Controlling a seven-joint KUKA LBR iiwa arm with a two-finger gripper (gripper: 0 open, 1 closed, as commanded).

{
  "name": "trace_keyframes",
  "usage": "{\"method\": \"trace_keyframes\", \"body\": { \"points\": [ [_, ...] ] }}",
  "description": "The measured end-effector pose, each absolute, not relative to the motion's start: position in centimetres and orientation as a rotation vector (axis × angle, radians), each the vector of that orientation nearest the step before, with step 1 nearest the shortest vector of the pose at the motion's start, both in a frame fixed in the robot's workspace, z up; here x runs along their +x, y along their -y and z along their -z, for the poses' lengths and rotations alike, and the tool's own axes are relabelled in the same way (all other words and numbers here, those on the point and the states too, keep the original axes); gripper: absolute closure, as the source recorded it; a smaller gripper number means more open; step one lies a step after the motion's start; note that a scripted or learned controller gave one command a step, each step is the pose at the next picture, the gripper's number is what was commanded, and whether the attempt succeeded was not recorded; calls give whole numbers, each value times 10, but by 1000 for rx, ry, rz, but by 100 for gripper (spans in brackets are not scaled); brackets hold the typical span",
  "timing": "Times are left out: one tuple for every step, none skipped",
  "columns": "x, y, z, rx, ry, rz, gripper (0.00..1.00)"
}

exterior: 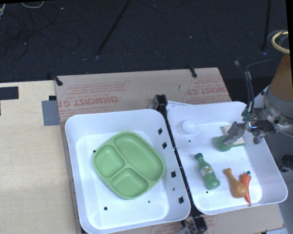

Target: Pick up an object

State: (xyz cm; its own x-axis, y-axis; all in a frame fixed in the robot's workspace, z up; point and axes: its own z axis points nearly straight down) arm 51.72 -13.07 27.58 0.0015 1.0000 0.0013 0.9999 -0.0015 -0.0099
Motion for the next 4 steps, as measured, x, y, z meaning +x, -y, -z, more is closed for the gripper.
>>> {"method": "trace_keyframes", "body": {
  "points": [
    [519, 131, -280, -2221, 2221, -2, 0],
    [515, 130, -215, -2215, 2215, -9, 0],
    [513, 120, -154, -2215, 2215, -8, 0],
    [512, 127, -108, -2217, 2215, -6, 0]
  ]
}}
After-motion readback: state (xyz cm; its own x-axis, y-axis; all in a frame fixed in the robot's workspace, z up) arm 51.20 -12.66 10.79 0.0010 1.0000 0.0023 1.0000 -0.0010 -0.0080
